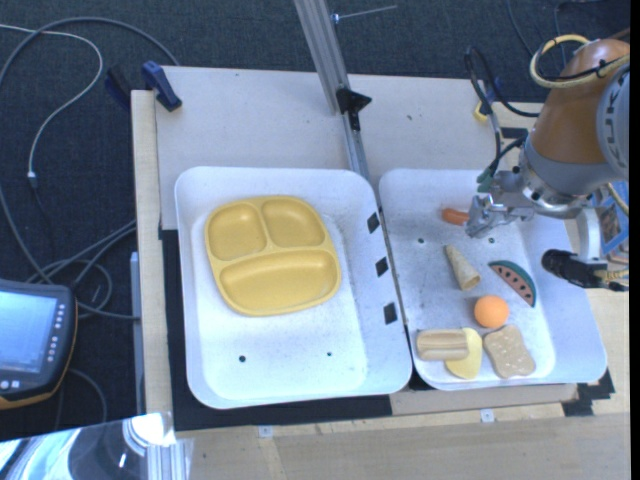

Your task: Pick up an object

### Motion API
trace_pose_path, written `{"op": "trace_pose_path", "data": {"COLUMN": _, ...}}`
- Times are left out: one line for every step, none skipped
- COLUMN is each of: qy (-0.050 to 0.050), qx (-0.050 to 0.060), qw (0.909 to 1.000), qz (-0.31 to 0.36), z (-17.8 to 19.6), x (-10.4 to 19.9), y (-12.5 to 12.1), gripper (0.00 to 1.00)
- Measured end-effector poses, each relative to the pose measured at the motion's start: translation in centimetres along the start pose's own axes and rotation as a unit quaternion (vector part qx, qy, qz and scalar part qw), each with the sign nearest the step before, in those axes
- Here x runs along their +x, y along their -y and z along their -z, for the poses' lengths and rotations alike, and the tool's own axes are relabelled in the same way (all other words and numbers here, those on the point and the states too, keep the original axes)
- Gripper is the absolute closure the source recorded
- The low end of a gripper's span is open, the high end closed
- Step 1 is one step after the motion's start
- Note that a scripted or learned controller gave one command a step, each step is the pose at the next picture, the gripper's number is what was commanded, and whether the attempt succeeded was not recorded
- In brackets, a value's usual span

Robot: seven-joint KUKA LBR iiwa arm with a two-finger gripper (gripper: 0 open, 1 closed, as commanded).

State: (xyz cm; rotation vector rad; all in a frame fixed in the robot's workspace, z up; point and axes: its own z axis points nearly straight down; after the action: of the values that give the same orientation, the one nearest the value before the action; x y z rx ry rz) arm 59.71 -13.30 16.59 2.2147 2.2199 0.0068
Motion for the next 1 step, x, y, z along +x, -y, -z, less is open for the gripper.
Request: {"op": "trace_pose_path", "data": {"qy": 0.001, "qx": -0.001, "qw": 1.0000, "qz": -0.001, "z": 5.97, "x": -0.95, "y": -0.20, "gripper": 1.00}}
